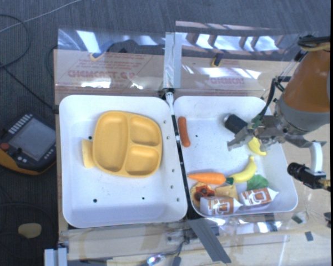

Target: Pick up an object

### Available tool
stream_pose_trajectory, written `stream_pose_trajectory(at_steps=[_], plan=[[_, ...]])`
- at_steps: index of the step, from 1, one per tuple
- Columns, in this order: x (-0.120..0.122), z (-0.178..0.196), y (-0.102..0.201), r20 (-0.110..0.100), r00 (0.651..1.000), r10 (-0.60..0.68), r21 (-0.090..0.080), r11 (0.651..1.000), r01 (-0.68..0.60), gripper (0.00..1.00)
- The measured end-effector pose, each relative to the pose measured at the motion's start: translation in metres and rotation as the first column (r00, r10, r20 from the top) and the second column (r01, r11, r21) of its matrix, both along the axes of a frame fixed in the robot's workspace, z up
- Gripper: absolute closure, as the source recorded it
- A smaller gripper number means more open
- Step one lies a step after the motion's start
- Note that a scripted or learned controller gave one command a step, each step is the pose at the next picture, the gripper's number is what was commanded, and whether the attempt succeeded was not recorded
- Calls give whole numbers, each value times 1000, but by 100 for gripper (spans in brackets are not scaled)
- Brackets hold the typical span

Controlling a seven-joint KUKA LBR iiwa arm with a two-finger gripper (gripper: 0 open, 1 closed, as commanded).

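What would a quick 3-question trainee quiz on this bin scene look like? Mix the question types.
1. True or false: the yellow three-compartment plastic tray lies in the left white bin.
2. Multiple choice: the orange plastic carrot in the right white bin lies nearest which?
A. the bin's far wall
B. the yellow plastic banana
C. the yellow tray
3. Fill in: the grey two-finger gripper is above the ____ bin.

Key: 1 true; 2 B; 3 right.
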State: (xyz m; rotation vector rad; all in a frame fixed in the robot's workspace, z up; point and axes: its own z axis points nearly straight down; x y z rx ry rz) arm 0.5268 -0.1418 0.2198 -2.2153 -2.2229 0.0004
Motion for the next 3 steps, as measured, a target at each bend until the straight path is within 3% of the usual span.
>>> stream_pose_trajectory(at_steps=[1,2,3], plan=[[5,-124,-51,10,1000,15,-4,1000,-15,0],[5,-115,-50,10,1000,16,-2,1000,-16,100],[21,-12,8,1,999,-42,-3,999,42,100]])
